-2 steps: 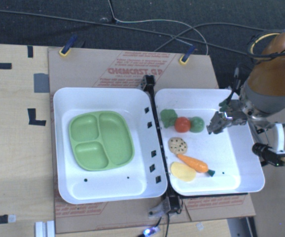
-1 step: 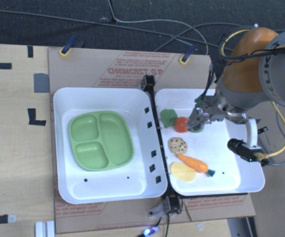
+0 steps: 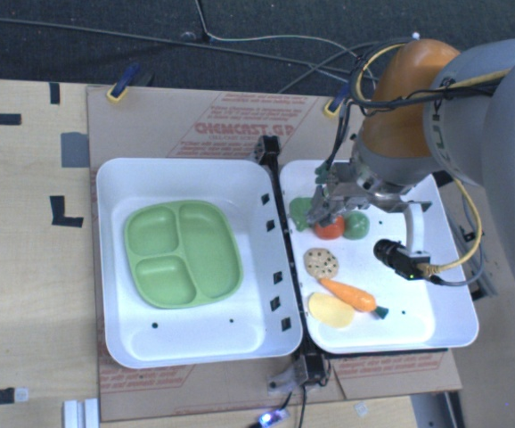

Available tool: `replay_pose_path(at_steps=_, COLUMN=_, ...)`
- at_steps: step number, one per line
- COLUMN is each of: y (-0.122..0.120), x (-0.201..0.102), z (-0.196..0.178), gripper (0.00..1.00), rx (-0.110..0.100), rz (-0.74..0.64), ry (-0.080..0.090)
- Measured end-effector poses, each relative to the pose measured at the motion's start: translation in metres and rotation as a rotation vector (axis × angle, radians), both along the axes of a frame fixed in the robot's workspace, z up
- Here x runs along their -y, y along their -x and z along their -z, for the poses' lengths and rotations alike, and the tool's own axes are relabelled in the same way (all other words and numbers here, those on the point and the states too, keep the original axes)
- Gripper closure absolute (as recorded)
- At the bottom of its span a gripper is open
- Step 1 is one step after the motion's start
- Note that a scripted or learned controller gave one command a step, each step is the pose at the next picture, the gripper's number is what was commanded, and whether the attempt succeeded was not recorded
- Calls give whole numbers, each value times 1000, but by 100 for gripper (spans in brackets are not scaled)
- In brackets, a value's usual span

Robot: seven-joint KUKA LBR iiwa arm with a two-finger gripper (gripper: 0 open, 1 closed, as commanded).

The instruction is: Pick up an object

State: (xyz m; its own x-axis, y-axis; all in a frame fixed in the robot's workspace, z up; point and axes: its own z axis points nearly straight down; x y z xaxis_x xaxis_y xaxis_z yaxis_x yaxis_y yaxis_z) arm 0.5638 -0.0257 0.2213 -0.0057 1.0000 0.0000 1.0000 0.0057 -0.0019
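The two white bins look like smooth, slightly glossy plastic; the green divided tray is matt plastic; the carrot, cookie and yellow piece look like smooth moulded plastic; the board under the bins is matt brown cardboard with red print; the bench looks like pale wood.

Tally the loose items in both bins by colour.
Green: 3, divided plate, two toy pieces
Red-orange: 1, tomato-like toy
Orange: 1, carrot
Tan: 1, cookie
Yellow: 1, yellow piece
Total: 7
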Motion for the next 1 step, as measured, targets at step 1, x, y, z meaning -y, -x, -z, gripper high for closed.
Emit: replay_pose_path(at_steps=1, y=-19, x=-51, z=11, gripper=100, rx=0, rz=-1, ry=0)
